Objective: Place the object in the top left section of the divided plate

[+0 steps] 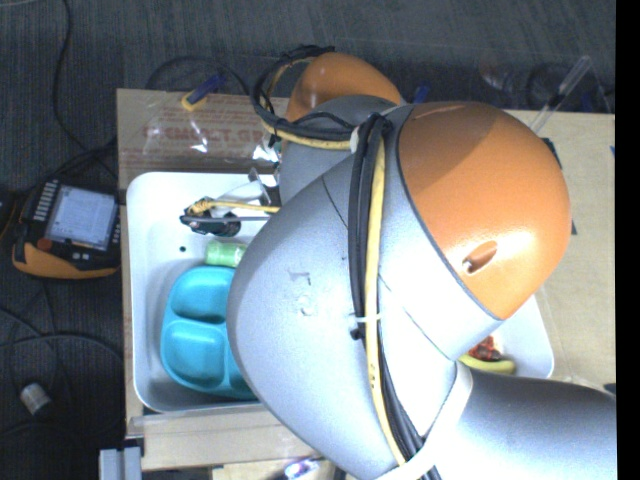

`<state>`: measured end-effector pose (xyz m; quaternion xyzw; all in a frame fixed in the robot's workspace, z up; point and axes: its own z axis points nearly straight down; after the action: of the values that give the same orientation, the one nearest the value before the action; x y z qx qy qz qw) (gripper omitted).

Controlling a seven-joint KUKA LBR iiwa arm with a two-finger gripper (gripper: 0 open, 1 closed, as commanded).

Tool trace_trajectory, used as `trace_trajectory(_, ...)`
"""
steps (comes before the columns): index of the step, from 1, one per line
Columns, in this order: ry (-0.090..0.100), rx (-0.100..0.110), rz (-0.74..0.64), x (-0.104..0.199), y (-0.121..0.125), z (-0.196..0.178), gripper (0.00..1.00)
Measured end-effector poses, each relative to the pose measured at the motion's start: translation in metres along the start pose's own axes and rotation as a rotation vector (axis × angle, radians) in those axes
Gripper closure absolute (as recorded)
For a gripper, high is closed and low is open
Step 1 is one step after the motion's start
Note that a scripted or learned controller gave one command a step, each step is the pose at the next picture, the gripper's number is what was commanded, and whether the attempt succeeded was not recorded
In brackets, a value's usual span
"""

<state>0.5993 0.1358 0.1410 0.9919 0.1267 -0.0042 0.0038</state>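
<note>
Reaching over the left bin [140, 268], the arm [400, 288] is hiding the tool, so its grip cannot be told; it should be lowering slowly toward the blue plate [200, 328].

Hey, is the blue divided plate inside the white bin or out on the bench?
Inside. The blue plate lies within the white bin, whose rim shows along its left side; the arm hides its right part.
</note>
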Motion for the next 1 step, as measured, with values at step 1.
trace_trajectory(1, 0.000, 0.001, -0.021, -0.0229, 0.0688, -0.0381, 1.00)
